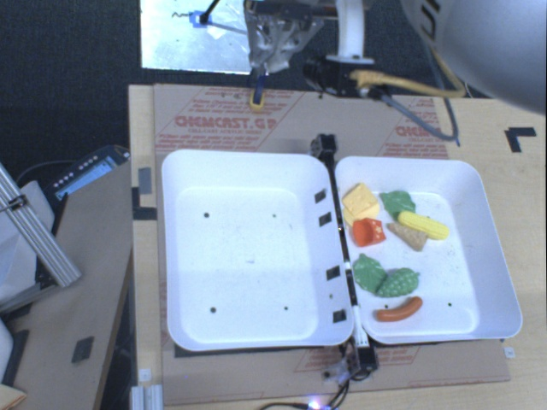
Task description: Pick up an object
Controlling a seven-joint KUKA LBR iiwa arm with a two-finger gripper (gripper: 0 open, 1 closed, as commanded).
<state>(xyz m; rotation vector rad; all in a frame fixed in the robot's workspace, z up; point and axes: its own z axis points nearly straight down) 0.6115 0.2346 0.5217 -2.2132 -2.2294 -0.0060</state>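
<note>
gripper (272, 58) high behind bins, we cannot tell its state | food clustered in right bin (491, 220) | risk: we clip tight neighbours like cheese (361, 201) and pepper (368, 231)

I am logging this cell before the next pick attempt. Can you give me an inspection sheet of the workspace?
Surface: bench with cardboard sheet under two white bins; left bin beside right bin.
Job's things: all in the right bin: yellow block, red piece, corn cob, cracker, green leaves, two more green pieces, sausage.
Clutter: nothing seen in the bins.
End effector: end effector up behind the left bin, over the cardboard; holds nothing.
Cables: yellow and grey cables behind the right bin.
Surroundings: shiny plate, handheld controller at left.
</note>
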